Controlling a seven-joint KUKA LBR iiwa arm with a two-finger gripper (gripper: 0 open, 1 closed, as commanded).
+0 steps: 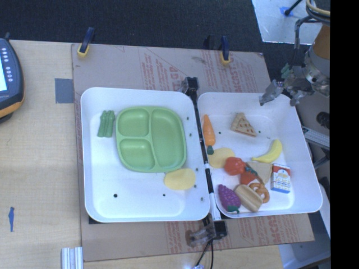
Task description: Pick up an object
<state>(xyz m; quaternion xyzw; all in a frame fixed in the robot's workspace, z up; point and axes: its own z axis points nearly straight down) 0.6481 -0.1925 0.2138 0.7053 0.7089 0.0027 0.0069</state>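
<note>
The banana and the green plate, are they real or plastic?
The banana looks like smooth moulded plastic: flat, even yellow with no spots or stem marks, so probably a toy. The green plate also looks like plastic, matte and one solid colour, with three compartments pressed into it. A picture alone cannot make this certain.

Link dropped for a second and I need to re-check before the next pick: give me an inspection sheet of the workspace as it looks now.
Surface: wooden bench with a cardboard sheet clamped under two white bins.
Job's things: right bin holds carrot, waffle wedge, banana, tomato, grapes, hot dog, small carton. Left bin holds green divided plate, green beans, yellow chip.
Clutter: grey tape patch, pendant at the bench's left edge.
Hand: hand above the right bin's far right corner, nothing seen between its fingers.
Cables: one at the near edge.
Surroundings: dark floor.
</note>
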